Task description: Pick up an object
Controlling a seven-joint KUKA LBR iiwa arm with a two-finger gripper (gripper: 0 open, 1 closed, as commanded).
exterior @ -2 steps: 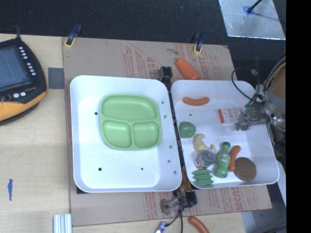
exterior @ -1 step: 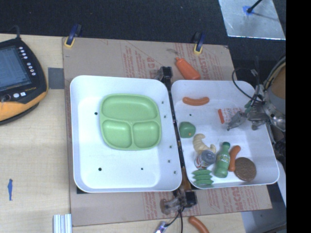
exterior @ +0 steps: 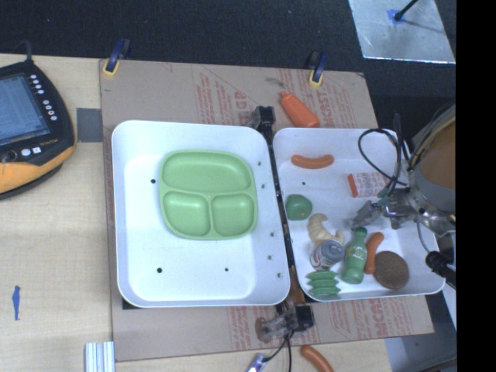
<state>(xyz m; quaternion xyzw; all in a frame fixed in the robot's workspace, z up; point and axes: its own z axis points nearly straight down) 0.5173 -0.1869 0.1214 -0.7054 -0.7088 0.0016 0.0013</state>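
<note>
Two bins: the left bin (exterior: 136, 208) bears a green divided plate (exterior: 208, 194); the right bin (exterior: 341, 147) bears the small toys.
Gripper (exterior: 370, 214): low over the right bin's middle; whether it stands open or closed, I cannot tell.
Nearest thing: green bottle (exterior: 355, 256), just below-left of the gripper, apart from it.
Long axis: up-down in the view, cap toward the gripper, slightly tilted.
Look: glossy green body, pale label, narrow neck.
Neighbours: orange carrot (exterior: 373, 251) touching its right side, brown round piece (exterior: 391, 270) beyond, grey can (exterior: 331, 252) at its left.
Judgement: a short move down-left likely reaches the bottle.
</note>
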